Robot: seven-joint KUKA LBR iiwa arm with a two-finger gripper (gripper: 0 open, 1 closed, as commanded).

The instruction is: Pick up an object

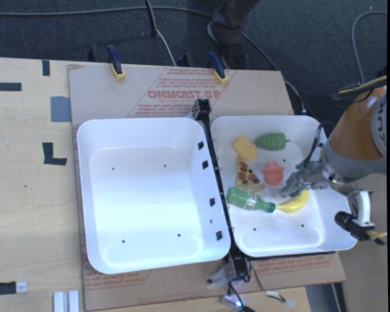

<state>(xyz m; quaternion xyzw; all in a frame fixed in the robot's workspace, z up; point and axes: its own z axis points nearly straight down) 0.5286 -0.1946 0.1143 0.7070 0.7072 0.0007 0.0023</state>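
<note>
The right bin (279, 239) holds a green bottle (249, 200) lying on its side, a yellow banana (295, 204), a red toy (273, 172), a yellow block (245, 148), a green pepper (271, 140) and a flat piece with red spots (247, 175). My gripper (294, 186) reaches in from the right, low over the bin, just above the banana and right of the red toy. Its tips sit close to the banana, and nothing shows between them.
The left bin (143, 194) lies beside the right one, with a black divider strip (211, 174) between them. Both rest on a cardboard sheet (175, 93) held by two blue-yellow clamps. Cables run along the floor at the back.
</note>
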